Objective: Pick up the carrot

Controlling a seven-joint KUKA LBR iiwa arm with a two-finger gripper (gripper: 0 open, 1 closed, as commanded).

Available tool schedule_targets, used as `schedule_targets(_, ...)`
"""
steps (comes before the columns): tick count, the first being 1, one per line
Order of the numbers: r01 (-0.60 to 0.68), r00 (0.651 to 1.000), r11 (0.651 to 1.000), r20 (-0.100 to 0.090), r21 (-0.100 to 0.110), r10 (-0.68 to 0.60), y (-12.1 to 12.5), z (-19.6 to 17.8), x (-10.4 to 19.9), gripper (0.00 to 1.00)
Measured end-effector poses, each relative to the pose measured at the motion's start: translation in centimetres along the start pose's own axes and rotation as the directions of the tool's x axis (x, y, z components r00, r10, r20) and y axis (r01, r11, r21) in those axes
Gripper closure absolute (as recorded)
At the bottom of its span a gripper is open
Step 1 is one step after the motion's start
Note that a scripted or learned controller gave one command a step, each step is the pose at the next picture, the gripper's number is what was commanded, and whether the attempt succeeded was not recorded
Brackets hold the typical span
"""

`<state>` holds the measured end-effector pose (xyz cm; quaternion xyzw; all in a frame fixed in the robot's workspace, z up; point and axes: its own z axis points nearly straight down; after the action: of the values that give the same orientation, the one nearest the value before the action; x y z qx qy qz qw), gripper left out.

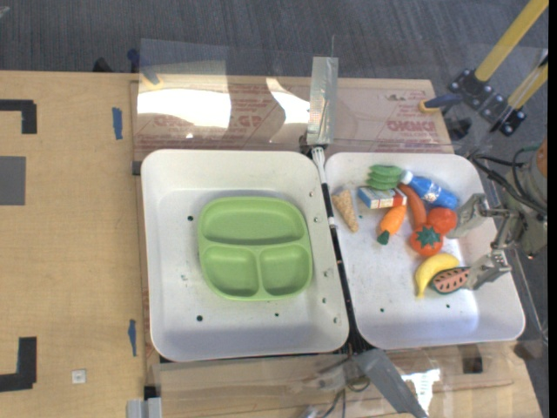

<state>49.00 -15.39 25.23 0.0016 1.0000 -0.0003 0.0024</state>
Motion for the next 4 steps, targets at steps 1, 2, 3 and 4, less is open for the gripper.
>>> schedule_targets(1, -0.069, 0.998, 0.998, -0.003, -0.001, 0.069, 4.7, 15.2, 0.3, 0.0)
schedule_targets(2, -0.317, 0.948, 0.948, 0.008, -0.002, 0.317, 5.9, 16.2, -6.6, 0.0)
schedule_targets(3, -0.622, 0.783, 0.783, 0.004, -0.004, 0.622, 5.9, 16.3, -9.5, 0.0)
schedule_targets(4, -0.556, 0.831, 0.831, 0.005, -0.005, 0.556, 5.7, 16.3, -10.0, 0.0)
